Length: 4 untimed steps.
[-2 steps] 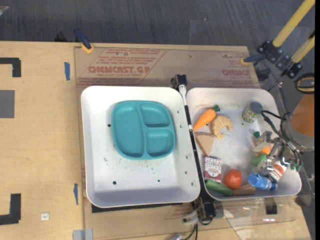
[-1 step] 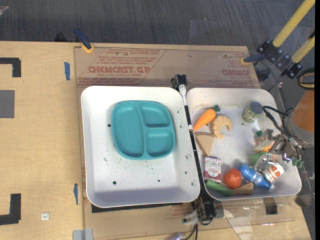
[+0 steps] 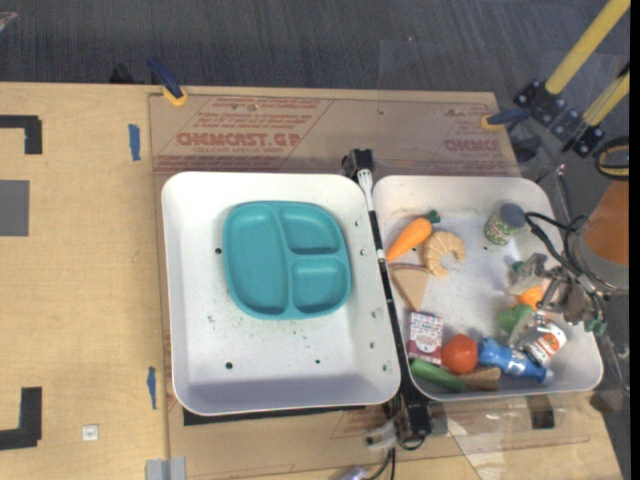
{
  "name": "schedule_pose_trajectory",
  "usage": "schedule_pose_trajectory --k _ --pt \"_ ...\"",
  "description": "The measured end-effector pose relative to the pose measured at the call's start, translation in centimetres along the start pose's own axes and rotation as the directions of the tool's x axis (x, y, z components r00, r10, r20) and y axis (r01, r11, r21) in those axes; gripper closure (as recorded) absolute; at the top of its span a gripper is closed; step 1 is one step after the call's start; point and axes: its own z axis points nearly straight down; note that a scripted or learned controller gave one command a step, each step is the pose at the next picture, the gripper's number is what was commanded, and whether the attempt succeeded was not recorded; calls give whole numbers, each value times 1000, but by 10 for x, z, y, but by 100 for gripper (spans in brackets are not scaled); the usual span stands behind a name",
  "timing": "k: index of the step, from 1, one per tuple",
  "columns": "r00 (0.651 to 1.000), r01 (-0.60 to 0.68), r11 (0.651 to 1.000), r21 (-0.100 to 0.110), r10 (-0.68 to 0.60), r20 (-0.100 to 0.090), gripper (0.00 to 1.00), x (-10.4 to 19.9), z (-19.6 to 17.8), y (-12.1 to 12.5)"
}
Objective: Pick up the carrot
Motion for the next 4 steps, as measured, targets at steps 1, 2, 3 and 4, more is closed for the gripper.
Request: schedule_pose_trajectory --k 1,2,3,4 --pt "995 -103 995 -2 103 -16 0 -3 13 -8" --pt "1000 5 1000 1 -5 -18 0 -15 14 -7" --pt "918 -395 919 -8 395 -25 0 -9 14 4" --pt "979 -204 979 -4 203 -14 0 3 13 -8"
